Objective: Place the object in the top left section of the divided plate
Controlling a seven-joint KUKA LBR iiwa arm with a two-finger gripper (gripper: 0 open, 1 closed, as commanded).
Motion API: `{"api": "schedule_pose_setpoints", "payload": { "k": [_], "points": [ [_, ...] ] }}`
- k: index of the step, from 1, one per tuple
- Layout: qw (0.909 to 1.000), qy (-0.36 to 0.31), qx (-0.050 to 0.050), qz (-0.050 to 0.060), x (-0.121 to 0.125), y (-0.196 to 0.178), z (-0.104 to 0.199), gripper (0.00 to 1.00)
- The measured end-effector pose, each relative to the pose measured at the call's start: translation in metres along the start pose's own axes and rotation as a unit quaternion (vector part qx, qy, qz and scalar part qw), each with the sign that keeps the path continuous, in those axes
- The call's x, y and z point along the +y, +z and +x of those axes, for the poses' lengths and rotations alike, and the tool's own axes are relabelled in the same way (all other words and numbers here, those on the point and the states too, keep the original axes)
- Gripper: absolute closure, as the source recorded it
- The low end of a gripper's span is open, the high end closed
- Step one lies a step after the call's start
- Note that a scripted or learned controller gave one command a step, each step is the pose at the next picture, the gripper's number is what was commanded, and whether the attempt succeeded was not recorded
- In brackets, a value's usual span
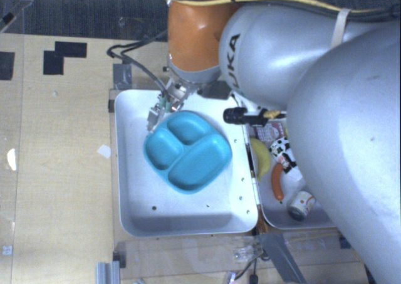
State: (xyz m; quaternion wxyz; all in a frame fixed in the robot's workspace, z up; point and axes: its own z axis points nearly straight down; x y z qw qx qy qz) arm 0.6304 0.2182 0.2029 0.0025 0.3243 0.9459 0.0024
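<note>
Pale wood tabletop (pixel 56 151), left white bin (pixel 135 214) | blue divided plastic plate (pixel 188 151) | jaws (pixel 156 115) at plate's upper-left edge, state unclear, no object visible | step: likely placing; next: verify release.

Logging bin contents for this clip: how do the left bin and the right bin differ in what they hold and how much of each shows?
The left bin holds a blue divided plate, one thing; the right bin holds several small ones, among them a banana and a hot dog. The left bin shows almost whole, with the gripper above its far edge; the right bin lies mostly under the arm. Both are shallow and white.
</note>
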Motion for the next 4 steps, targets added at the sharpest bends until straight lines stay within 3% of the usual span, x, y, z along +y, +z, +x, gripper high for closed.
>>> {"api": "schedule_pose_setpoints", "payload": {
  "k": [4],
  "points": [
    [1.0000, 0.000, 0.000, 0.000, 0.0000, 0.0000, 0.0000, 0.00]
  ]
}}
